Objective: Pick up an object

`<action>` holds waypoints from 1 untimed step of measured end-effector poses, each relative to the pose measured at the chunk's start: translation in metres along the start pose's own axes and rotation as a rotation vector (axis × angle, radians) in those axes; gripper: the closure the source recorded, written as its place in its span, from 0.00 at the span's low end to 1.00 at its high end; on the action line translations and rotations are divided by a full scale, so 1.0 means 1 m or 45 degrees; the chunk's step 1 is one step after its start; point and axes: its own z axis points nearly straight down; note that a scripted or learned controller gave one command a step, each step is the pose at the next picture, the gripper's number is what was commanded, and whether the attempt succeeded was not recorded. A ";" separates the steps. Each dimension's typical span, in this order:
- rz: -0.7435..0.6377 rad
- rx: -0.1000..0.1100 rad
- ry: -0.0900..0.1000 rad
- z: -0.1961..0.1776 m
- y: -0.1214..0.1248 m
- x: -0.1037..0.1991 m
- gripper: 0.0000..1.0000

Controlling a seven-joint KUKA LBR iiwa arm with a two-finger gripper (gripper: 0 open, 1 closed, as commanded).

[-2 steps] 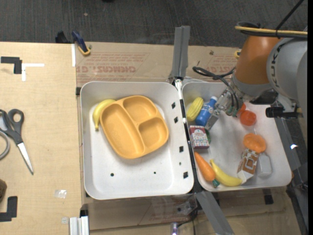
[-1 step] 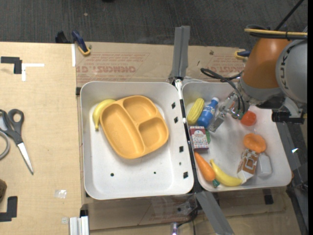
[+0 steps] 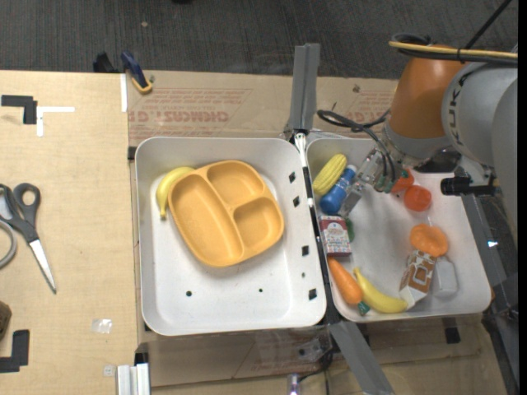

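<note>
My gripper hangs low over the back of the right bin, reaching in from the right under the orange wrist band. Just left of it lie a blue bottle and a yellow corn cob. A red-orange toy sits right of the gripper. A small red carton lies below the bottle. Along the front of this bin are a carrot, a small banana, an orange fruit and a brown-and-white packet. Nothing shows held in the gripper.
The left bin holds a yellow divided plate with a banana against its left rim. Scissors lie on the wooden bench at far left. A grey divider bar runs between the bins at the back.
</note>
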 end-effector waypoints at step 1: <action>-0.044 -0.020 -0.029 -0.004 -0.029 -0.005 0.00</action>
